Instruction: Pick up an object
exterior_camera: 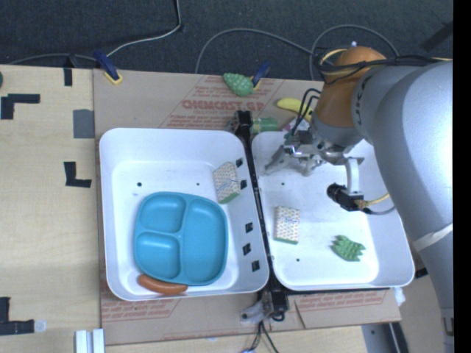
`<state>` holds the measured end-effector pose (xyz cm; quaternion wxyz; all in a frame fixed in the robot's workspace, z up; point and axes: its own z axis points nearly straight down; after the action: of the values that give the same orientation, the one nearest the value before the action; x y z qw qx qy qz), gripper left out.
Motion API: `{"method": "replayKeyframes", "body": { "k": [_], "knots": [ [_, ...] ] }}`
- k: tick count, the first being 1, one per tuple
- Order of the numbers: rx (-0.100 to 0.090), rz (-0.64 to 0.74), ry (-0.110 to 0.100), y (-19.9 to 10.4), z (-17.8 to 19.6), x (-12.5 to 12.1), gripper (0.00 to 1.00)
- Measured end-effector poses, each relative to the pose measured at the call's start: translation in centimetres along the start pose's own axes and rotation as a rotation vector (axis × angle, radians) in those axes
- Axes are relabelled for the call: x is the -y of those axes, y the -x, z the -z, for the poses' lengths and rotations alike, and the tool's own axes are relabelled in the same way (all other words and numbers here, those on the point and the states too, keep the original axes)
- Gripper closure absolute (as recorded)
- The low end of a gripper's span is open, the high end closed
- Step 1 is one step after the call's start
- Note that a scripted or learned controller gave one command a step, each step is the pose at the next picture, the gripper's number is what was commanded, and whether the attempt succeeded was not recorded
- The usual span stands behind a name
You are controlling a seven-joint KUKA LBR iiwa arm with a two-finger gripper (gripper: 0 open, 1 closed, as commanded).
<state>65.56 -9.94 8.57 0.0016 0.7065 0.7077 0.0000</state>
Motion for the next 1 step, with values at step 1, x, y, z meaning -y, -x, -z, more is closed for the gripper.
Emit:
{"method": "replayKeyframes", "body": {
  "k": [1],
  "knots": [
    [-0.002, 0.000, -0.001, -0.34, -0.04, -1.32, 0.00]
  ]
}}
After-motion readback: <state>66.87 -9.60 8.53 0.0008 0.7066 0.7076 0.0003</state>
